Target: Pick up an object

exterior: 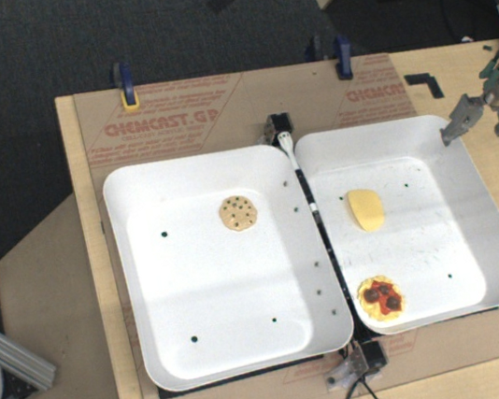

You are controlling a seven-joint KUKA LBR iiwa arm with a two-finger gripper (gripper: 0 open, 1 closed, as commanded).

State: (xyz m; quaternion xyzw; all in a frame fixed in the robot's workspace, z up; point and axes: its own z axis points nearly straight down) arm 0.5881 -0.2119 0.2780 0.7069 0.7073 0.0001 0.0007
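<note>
A round tan cookie with dark chips [238, 213] lies in the left bin [146, 258], toward its back. In the right bin [464, 234] a pale yellow oval piece [366, 209] rests near the left middle. A small round pizza-like piece with red and dark topping [381, 299] sits near that bin's front left corner. My gripper [482, 114] hangs at the frame's right edge, over the right bin's back right corner, its fingers spread apart with nothing between them. It is far from all three objects.
The bins sit side by side on a brown board [215, 105] held by blue clamps [124, 80] at the back. A black bracket [278, 126] sits between the bins at the back; cables run out at the front [359, 374].
</note>
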